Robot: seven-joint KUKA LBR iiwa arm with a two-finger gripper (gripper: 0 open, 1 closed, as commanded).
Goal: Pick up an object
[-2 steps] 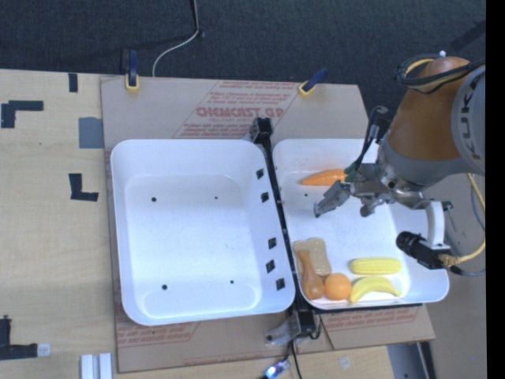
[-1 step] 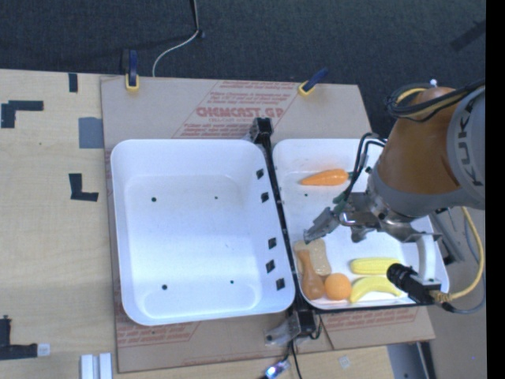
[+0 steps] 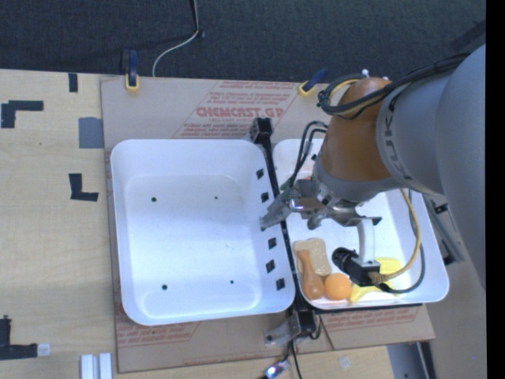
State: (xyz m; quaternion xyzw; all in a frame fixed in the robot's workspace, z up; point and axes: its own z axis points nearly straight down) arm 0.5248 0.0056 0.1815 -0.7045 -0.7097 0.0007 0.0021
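At the bottom of the frame, the near rim of the right bin [image 3: 430, 294] runs along the lower right. Just inside it lie several small things close together: an orange ball [image 3: 338, 287], touching a tan, bread-like block [image 3: 312, 257] that leans up and to the left of it, and a yellow piece [image 3: 371, 290] to the ball's right, partly hidden by a black part of the arm's wrist gear. All of these rest on the bin floor in the bin's lower left corner.

Above them, at the frame's centre right, the tool [image 3: 316, 212] hangs over the right bin near the divider between the two bins. Its metal parts are clustered and overlapped by the wrist, so I cannot tell how its jaws stand. The orange band [image 3: 355, 136] sits above it, and the grey arm [image 3: 442, 125] fills the upper right.

The left bin [image 3: 134, 212] occupies the frame's centre left. Both bins sit on a cardboard sheet [image 3: 229, 113] on the table [image 3: 47, 235].
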